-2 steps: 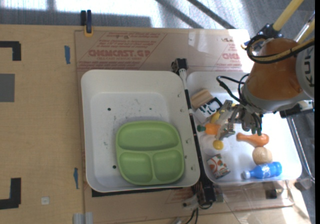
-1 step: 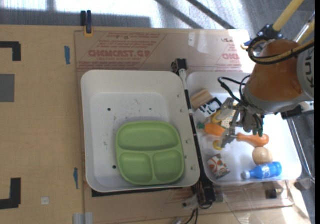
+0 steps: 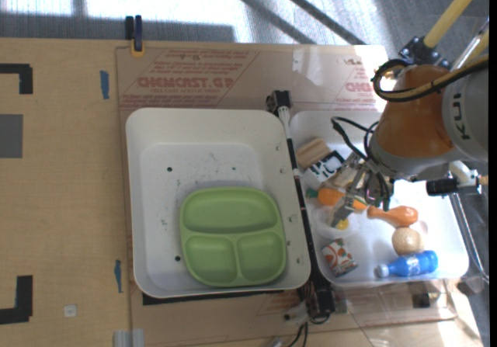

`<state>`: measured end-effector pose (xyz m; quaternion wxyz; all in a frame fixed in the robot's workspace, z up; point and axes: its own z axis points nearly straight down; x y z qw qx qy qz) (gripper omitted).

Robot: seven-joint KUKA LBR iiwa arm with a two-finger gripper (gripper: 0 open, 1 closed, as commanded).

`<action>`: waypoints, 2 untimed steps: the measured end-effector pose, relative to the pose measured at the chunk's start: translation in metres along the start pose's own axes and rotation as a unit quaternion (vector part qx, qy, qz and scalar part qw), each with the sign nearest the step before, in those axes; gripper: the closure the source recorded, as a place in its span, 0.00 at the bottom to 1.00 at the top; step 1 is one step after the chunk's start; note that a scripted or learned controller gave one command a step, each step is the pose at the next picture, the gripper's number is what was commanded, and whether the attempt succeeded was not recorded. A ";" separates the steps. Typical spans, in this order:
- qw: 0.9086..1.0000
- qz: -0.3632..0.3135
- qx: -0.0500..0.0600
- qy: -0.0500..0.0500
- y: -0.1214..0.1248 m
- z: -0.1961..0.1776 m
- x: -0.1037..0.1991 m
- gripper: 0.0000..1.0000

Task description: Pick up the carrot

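Observation:
The carrot (image 3: 329,196) is a small orange piece lying in the right bin (image 3: 458,260), near its left wall. My gripper (image 3: 354,202) hangs right over the carrot's right end, reaching down from the grey and orange arm (image 3: 415,120). The gripper body and cables hide part of the carrot. Nothing appears lifted off the bin floor.
In the right bin also lie a wooden block (image 3: 313,151), a black-and-white item (image 3: 330,167), a pale orange drumstick-like toy (image 3: 396,216), a beige ball (image 3: 406,241), a blue bottle (image 3: 408,265) and a small patterned cup (image 3: 339,257). The left bin (image 3: 155,151) holds a green divided plate (image 3: 233,235).

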<state>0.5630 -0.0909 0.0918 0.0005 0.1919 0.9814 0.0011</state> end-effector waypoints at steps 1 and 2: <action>1.000 0.001 -0.004 -0.008 0.003 -0.014 -0.004 1.00; 0.987 0.159 -0.002 -0.004 0.050 -0.094 0.066 1.00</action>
